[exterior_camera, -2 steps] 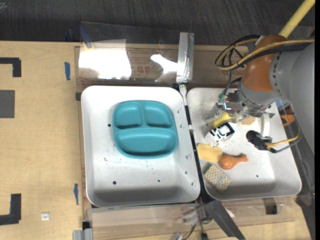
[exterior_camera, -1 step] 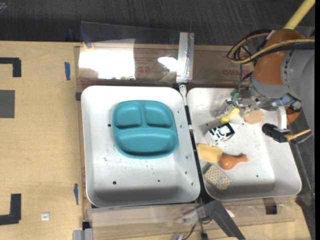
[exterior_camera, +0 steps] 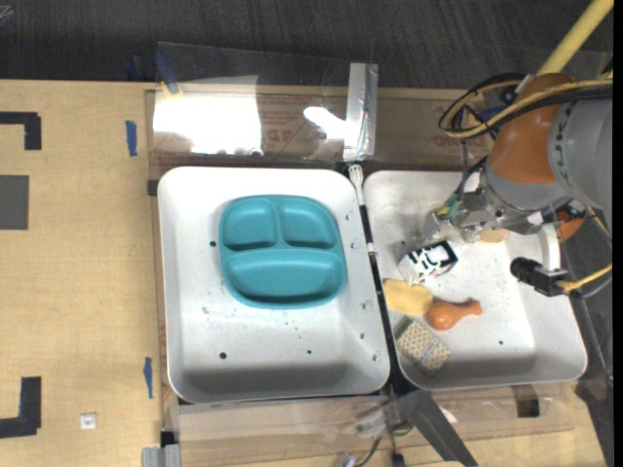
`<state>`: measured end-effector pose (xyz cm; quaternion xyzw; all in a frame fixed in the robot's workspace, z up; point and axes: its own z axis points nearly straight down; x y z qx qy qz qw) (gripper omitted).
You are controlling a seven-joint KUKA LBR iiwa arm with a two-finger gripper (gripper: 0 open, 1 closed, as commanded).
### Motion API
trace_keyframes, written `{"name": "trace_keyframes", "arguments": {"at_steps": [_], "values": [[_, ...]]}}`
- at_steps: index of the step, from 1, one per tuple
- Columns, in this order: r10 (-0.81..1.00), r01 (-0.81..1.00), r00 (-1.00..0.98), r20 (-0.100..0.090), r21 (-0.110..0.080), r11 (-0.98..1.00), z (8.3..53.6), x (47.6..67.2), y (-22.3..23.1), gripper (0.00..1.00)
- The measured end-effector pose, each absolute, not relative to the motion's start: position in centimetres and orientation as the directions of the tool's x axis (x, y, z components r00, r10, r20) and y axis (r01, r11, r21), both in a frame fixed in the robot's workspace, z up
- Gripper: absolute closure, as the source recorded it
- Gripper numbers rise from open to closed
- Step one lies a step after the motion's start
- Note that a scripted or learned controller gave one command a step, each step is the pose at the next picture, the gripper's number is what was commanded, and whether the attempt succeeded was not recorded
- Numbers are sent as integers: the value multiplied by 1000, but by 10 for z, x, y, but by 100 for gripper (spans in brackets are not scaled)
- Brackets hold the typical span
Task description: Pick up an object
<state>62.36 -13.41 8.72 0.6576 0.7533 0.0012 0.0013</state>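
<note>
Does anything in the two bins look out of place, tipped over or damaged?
Nothing looks spilled or broken. The teal divided plate lies flat in the left bin. In the right bin, a black-and-white item, a yellow piece, an orange piece and a patterned item crowd its left side, some touching.

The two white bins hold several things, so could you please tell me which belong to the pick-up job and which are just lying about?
Belonging to the job:
- gripper, low in the right bin
- black and white object beside it
- yellow object
- orange object
- patterned object

Lying about:
- teal divided plate in the left bin
- clear plastic sheet behind the bins
</note>
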Motion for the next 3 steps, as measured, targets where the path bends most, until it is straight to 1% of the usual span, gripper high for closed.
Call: {"name": "trace_keyframes", "arguments": {"at_steps": [1, 2, 3], "values": [[932, 932, -362, -4, 6, 362, 140, 658, -126, 0], [979, 979, -203, -7, 18, 204, 95, 645, -197, 0], [993, 993, -118, -10, 20, 118, 96, 638, -171, 0]]}}
